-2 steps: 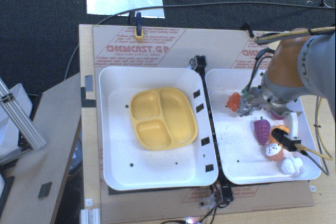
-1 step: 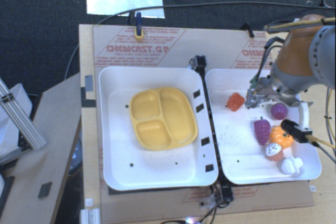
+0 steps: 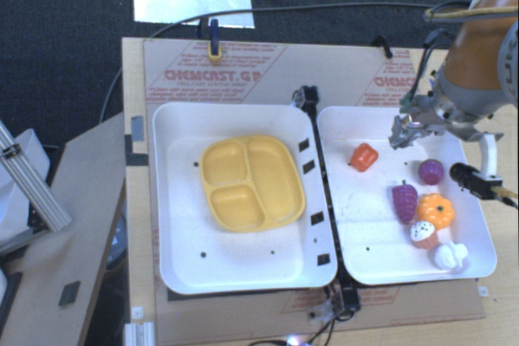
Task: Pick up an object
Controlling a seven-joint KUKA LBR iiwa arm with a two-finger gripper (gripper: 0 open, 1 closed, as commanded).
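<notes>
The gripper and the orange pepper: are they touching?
Apart. The camera view shows bare white bin floor between the gripper and the pepper.

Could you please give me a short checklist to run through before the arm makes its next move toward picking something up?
1. Gripper above the right bin: ok, over its far edge.
2. Nothing between the fingers: cannot tell.
3. Nearest target, the orange pepper, stands apart from other toys: ok.
4. Purple ball, grapes, pumpkin and white toy spaced for a clean grasp: not ok, clustered closely.
5. Yellow tray lies in the left bin, out of the path: ok.
</notes>
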